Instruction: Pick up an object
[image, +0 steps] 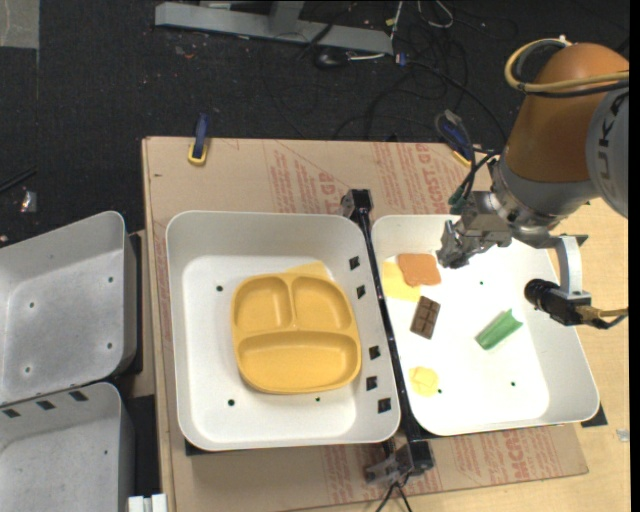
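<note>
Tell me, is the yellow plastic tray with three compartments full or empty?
Empty: all three compartments of the yellow plastic tray show only bare yellow floor.

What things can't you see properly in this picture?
- The gripper: its fingers are dark and small in the camera view, so open or shut is unclear.
- The orange piece: the gripper overlaps its upper right corner.
- The yellow piece beside it: partly under the orange piece.
- The arm: cut off by the right edge.
</note>
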